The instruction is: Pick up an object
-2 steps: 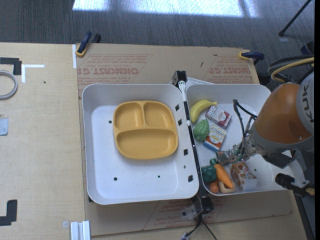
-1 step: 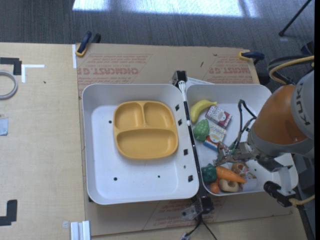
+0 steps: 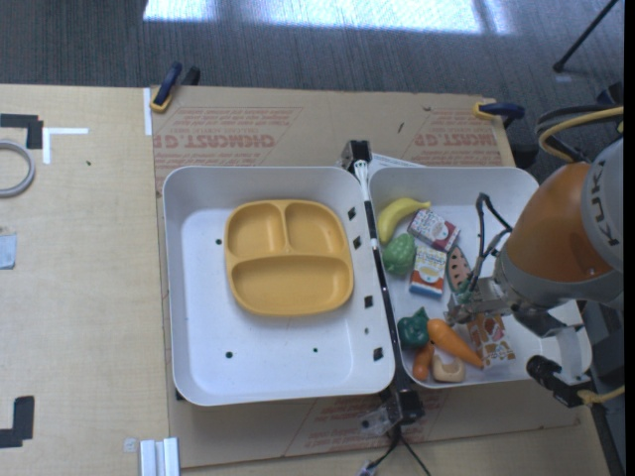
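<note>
Over right bin (image 3: 516,188), gripper (image 3: 474,303) sits low by carrot (image 3: 454,342); can't tell its state. I'd center on 1 toy, avoid neighbors, w/ straight descent.

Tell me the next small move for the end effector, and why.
Probably lower it straight down a little: the end effector hovers in the right bin above the carrot and the small carton, with nothing visibly between its fingers.
</note>
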Available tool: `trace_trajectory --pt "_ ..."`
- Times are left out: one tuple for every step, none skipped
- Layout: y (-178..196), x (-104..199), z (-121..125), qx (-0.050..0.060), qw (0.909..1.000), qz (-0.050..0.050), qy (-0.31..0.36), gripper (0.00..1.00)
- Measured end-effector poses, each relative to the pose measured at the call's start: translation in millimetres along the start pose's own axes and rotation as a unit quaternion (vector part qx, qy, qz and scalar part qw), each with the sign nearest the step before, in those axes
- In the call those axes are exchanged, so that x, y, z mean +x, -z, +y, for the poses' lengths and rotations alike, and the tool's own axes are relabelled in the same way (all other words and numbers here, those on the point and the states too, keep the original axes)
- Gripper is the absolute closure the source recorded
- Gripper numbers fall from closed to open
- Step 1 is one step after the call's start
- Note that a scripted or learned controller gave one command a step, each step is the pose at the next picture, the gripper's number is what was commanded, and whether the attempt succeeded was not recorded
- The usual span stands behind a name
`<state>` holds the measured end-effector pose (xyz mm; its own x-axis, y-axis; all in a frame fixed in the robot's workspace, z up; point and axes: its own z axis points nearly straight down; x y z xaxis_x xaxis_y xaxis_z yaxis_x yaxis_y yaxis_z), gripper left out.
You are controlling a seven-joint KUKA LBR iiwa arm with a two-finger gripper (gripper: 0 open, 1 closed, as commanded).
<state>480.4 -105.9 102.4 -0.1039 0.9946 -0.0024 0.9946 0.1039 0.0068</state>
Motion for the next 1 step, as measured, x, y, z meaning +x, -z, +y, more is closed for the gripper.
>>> trace_trajectory --pt "113.6 -35.1 -4.1 0.001 0.9591 0.0 0.283 1.0"
